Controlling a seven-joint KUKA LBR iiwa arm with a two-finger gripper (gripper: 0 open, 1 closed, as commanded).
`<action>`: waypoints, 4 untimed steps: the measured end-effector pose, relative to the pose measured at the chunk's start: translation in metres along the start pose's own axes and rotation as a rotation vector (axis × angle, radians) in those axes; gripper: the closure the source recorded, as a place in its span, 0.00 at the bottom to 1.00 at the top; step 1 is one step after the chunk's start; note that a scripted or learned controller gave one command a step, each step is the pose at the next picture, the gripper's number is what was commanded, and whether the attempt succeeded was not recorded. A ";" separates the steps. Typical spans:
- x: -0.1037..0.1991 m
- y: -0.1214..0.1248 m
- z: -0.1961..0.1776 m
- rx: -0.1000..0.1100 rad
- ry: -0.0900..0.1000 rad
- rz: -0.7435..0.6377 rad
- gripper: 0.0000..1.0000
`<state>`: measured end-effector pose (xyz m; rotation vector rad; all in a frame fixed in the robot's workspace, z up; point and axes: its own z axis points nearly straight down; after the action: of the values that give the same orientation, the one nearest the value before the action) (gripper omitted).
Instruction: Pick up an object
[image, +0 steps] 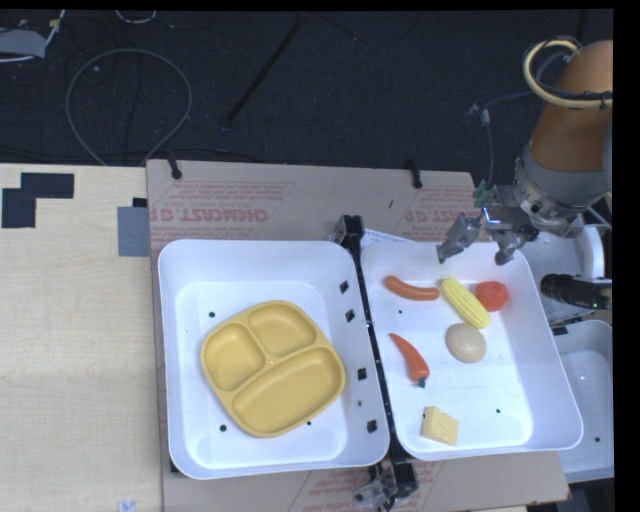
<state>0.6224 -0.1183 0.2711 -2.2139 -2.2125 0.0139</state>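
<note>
Landmark: the corn cob (466, 302), lying slantwise in the upper part of the right bin (560, 400); every place below is reckoned from it.
Claw: the claw (485, 243) is hanging above the bin's far rim, just beyond the corn cob, with its two fingers spread apart and nothing between them.
Arm: the arm (570, 120) is reaching in from the right, its orange band sitting well behind the corn cob.
Likely target: the corn cob or the things touching it, since they are lying nearest under the claw; which one is meant, I cannot tell.
Step in hand: lowering onto one object. It calls for straddling the corn cob across its narrow width, not along its length, and closing only once the fingers are passing its sides.
Crowding: a tomato (491, 295) is pressing against the cob's right side and a pale round potato (465, 343) is sitting just below it, so a finger could be nudging either.
Nearby: a sausage (411, 290) is lying just left; a red chilli (410, 358) below-left; a cheese wedge (439, 426) well below.
Left bin (190, 290): holding a yellow divided plate (272, 367), well away.
</note>
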 end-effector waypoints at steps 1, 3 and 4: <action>0.000 0.002 -0.007 -0.011 -0.001 -0.002 0.00; 0.003 -0.007 0.120 -0.006 -0.001 -0.001 0.00; -0.001 -0.002 0.167 -0.007 -0.001 0.000 0.00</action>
<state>0.6183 -0.1194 0.1041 -2.2178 -2.2168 0.0072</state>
